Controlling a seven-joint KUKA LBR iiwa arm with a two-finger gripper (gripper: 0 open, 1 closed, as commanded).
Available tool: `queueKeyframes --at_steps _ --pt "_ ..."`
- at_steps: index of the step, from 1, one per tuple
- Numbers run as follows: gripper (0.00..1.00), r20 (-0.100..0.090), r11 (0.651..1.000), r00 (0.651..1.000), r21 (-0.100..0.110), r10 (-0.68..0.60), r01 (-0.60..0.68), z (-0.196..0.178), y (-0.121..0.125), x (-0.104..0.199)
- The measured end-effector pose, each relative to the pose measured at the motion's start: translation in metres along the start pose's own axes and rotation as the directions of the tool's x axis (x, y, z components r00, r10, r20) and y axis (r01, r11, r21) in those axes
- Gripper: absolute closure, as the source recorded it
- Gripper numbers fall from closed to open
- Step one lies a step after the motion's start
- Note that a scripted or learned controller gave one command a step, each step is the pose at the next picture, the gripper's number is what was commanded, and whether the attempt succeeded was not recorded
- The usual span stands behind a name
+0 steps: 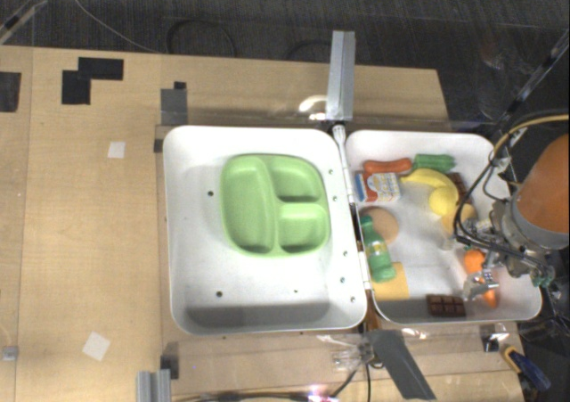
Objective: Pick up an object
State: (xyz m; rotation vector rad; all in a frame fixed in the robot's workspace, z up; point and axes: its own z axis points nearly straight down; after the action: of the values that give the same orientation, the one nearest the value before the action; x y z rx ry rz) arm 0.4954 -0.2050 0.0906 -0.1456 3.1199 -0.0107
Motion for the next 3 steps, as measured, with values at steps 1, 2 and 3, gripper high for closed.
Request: queueKeyframes --at_steps 1,2,3 --pt "0.00 0.000 0.995 0.995 0.001 -0.101 0.101 0.000 -0.001 -0.003" --pt "1.00 0.014 0.995 0.995 0.007 -0.103 0.103 -0.014 -0.001 -0.008" --pt "1.00 -0.005 0.919 0.919 -0.008 -0.394 0.394 -0.061 -0.004 -0.034"
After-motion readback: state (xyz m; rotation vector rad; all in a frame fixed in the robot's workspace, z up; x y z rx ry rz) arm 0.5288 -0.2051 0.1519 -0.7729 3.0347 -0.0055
